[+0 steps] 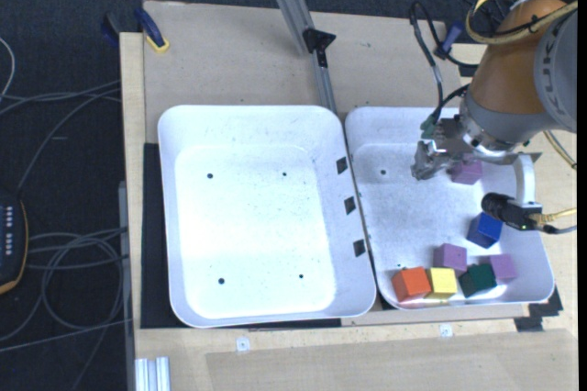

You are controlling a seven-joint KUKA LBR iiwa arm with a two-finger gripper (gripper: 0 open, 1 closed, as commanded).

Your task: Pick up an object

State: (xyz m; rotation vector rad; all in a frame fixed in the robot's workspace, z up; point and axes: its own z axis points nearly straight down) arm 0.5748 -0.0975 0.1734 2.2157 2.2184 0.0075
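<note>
While the gripper [427, 161] hangs over the far part of the right bin [385, 206], every place below is given relative to that bin.

Step in hand: as I judge it, a reach toward one block, with nothing lifted yet.
Gripper state: fingertips point down over bare bin floor by the far wall; whether they are spread or pressed together I cannot tell, and no block shows between them.
Nearest candidate: a pale purple block [466, 170] at the far right of the bin, just beside the wrist and partly hidden by it.
How to do it well: centre the fingertips over one block alone, come straight down, and close across two flat faces; a slanted approach would likely push the block along the floor.
Easier target: the blue block [484, 229] by the right wall stands apart from the others, though a black fitting [503, 208] sits just beside it.
Harder targets: along the near wall, the orange block [412, 283], yellow block [443, 282] and green block [477, 279] touch in a row, leaving little room for fingers.
Also in the bin: two purple blocks, one [452, 255] just behind the yellow, one [502, 267] toward the near right corner.
Left bin [248, 215]: adjoins the right bin's left wall; dark specks on its white floor.
</note>
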